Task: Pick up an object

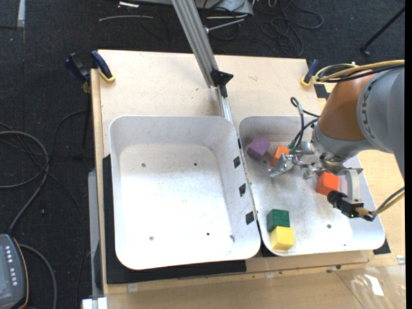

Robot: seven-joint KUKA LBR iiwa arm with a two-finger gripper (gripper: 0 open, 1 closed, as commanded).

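Note:
Several blocks lie in the right bin (360, 240). A purple block (259, 148) sits near its back left, with a small orange piece (281, 152) just to its right. An orange-red block (327, 183) lies under the wrist on the right. A green block (278, 218) and a yellow block (282, 237) touch each other near the front left. My gripper (280, 165) is low in the bin, pointing left, its tip right beside the small orange piece. Whether that piece is between the gripper's tips is unclear.
The left bin (129, 172) stands beside the right one, their rims meeting at the middle. A slanted metal rail (196, 34) runs from the top down to the bins' junction. Clamps sit at the bench's back corners (103, 69). Cables hang by the wrist (302, 124).

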